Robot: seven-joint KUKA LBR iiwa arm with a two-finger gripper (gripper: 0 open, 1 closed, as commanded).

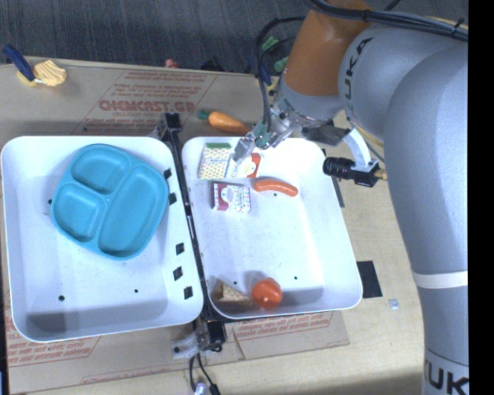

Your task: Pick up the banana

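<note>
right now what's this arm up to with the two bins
The grey arm reaches in from the right, its gripper low over the far end of the right bin, by a small food packet and a red-and-white carton. An orange sausage-shaped piece lies beside them, and a tomato sits at the near end. The left bin holds a blue divided plate. I can't pick out a banana.

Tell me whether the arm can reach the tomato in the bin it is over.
Probably yes: the tomato lies uncovered, with bare bin floor between it and the end effector. The bread piece beside it and the near wall may crowd a grasp.
</note>
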